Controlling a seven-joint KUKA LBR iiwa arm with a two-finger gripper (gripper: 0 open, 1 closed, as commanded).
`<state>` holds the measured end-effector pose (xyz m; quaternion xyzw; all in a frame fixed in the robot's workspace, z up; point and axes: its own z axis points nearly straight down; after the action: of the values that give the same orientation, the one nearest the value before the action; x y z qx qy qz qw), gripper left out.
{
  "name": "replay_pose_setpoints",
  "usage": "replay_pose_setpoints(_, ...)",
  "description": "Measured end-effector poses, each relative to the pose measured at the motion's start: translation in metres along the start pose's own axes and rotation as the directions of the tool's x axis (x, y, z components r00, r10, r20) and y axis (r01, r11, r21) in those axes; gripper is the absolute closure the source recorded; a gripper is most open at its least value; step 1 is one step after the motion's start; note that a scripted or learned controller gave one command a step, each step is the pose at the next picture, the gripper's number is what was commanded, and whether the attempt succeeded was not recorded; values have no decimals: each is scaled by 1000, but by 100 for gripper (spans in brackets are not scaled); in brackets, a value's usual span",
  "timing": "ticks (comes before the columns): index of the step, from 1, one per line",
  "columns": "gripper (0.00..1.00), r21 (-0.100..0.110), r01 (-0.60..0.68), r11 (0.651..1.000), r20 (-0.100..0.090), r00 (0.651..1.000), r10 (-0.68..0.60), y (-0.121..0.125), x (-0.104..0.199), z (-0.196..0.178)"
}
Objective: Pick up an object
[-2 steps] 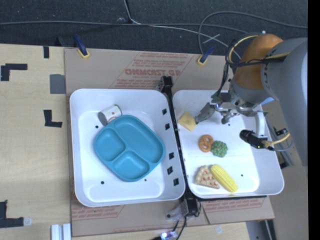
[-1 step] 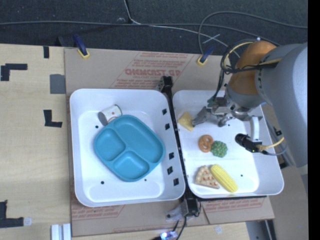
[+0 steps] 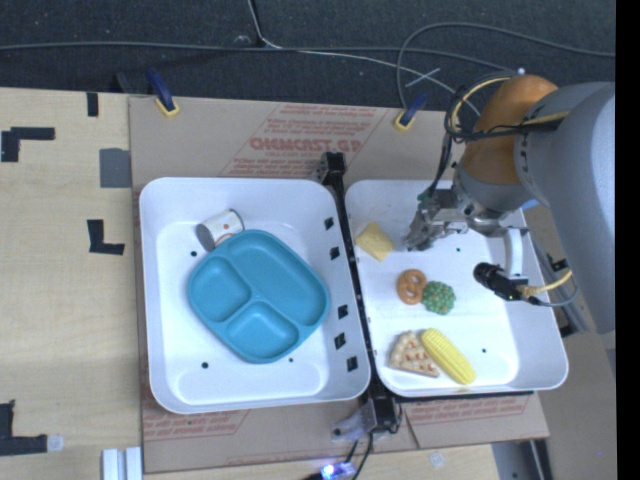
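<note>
My gripper [image 3: 418, 236] hangs low over the back of the right bin [image 3: 500, 313], just right of a yellow cheese wedge [image 3: 375, 241]. Nothing shows between its fingers. In front of it lie a pretzel [image 3: 410, 286] and a green broccoli piece [image 3: 438, 296]. Nearer the front rim sit a pizza slice [image 3: 410, 353] and a corn cob [image 3: 449, 356]. The left bin [image 3: 165, 298] holds a blue divided plate [image 3: 258, 294] and a small white cup [image 3: 219, 229] lying on its side.
A black divider [image 3: 346, 268] runs between the two bins. The grey arm with its orange band [image 3: 505, 118] fills the back right. Cables loop above the bench, and yellow clamps [image 3: 166, 102] hold the cardboard underlay.
</note>
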<state>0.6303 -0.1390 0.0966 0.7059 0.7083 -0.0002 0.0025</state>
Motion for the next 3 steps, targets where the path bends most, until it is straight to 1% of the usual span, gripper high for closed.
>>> replay_pose_setpoints(1, 100, 1, -3, 1000, -4, 1000, 3, -9, -3, -50)
replay_pose_setpoints(2, 100, -1, -1, 1000, -3, 1000, 1, -5, 3, -112)
replay_pose_setpoints(3, 100, 1, -2, 1000, -3, 1000, 2, -5, 3, -151)
